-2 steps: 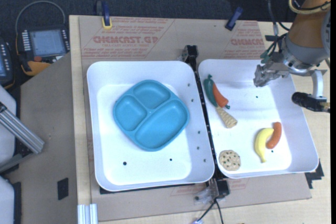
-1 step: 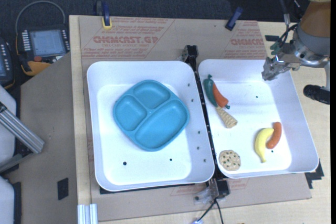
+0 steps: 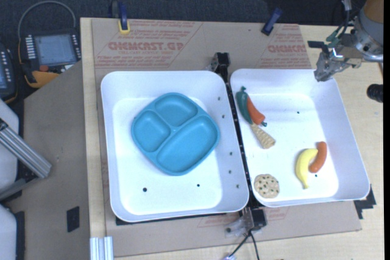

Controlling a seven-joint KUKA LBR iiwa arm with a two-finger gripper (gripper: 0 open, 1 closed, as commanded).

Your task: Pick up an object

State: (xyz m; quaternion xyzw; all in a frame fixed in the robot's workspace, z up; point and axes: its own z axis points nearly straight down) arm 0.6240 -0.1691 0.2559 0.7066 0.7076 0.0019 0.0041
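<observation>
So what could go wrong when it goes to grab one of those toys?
Two things, probably. The banana and the hot dog lie touching, so the end effector might knock one aside or catch both. The carrot and green pepper sit close to the wall of the right bin, beside the ice cream cone, leaving little room for fingers. The flat cookie could also be hard to pinch.

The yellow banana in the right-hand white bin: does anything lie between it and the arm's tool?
Nothing visible blocks the way. The tool hangs over the far right corner of the right white bin. Bare bin floor lies between it and the yellow banana. An orange sausage-shaped toy rests against the banana's right side.
</observation>
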